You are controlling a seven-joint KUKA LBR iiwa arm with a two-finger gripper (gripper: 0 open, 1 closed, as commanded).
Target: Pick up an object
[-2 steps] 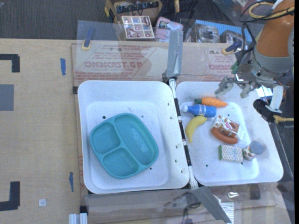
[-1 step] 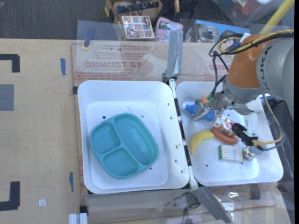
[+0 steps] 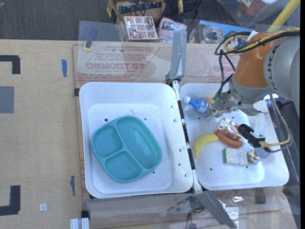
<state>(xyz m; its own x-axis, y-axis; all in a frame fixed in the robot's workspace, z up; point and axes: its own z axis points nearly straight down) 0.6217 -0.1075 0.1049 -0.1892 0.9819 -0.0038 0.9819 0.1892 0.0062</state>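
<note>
Over the right bin (image 3: 276, 175): pincer (image 3: 215, 109), grip state cannot be told, low beside bottle (image 3: 198, 104). Banana (image 3: 205, 142), sausage (image 3: 229, 137), packet (image 3: 235, 156) all resting. Nothing visibly lifted; pick seemingly pending.

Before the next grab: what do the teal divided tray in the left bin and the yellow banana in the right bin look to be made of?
The teal three-compartment tray looks like moulded plastic, smooth with a soft sheen: uniform colour, rounded dividers. The yellow banana looks like a toy, probably plastic or rubber: even, unblemished colour and a faint gloss, though the view is too coarse to be sure.
</note>
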